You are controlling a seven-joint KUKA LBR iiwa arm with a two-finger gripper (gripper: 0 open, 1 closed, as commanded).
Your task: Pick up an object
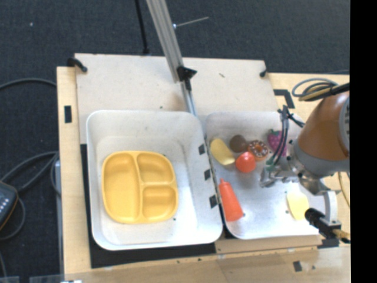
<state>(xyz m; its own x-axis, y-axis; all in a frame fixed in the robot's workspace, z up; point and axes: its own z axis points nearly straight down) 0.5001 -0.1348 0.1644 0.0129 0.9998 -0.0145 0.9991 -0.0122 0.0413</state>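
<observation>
Gripper [272, 175] sits low in right bin [259, 226], just right of the orange ball [245, 162]; jaw state unreadable from this angle, nothing visibly pinched.

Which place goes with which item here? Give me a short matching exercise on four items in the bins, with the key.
Items:
1. yellow divided tray
2. orange bottle
3. red ball
4. pale yellow piece

Places:
A. right bin, against its left wall
B. left bin
C. right bin, near its right edge, under the arm
D. right bin, middle, beside the brown ball

Pairs: 1-B, 2-A, 3-D, 4-C
</observation>
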